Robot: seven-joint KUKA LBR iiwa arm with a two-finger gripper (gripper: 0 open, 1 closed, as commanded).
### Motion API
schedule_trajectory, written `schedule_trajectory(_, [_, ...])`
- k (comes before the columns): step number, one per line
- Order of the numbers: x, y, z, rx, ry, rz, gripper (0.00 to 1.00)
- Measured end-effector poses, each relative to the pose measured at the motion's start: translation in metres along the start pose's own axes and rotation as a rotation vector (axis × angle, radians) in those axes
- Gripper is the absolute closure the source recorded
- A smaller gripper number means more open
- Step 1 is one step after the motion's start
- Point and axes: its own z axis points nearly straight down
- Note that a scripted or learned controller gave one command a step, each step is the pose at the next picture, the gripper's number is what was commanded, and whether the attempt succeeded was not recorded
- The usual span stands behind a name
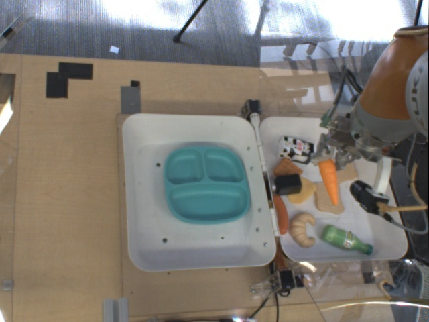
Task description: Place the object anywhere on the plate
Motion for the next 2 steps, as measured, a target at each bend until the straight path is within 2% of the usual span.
schedule_trajectory(1, [0.056,-0.022,0.04,0.014,-0.006,0.307,1.0])
schedule_trajectory(2, [0.117,-0.047,0.026,0.01,-0.003,0.187,1.0])
